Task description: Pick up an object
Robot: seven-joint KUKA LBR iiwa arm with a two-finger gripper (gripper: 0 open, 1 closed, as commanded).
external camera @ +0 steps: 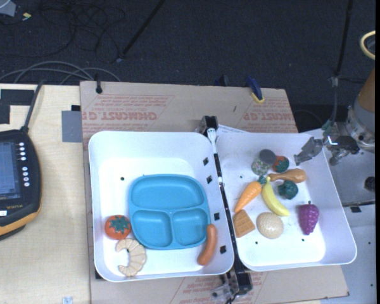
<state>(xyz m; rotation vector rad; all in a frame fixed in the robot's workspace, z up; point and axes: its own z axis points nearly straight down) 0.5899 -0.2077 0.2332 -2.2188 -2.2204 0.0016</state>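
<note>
**Choosing a clean grasp from a crowded right bin**

We see the gripper [324, 145] poised over the upper right rim of the right bin [342, 249], its fingers spread apart with nothing between them. No object is lifted yet, so the step in hand is, in our judgement, choosing a target and descending.

To do it well, we would start with the bin itself: its right wall sits close to the arm, so a straight drop inside the rim matters. The grapes [308, 217] lie apart from the rest and look like the easiest pick. The egg-like ball [270, 225] is also fairly free, though round and likely to slip.

The banana [273, 199] and carrot [248, 195] lie close together, and the drumstick [288, 177] crosses above them beside the small round pieces [271, 162]; fingers entering there could catch a neighbour. The cracker [243, 223] lies flat, hard to pinch.

In the left bin [101, 170] lie a blue divided plate [169, 210], a sausage [207, 244], a croissant [132, 257] and a tomato [116, 226], well apart from the claw.
</note>
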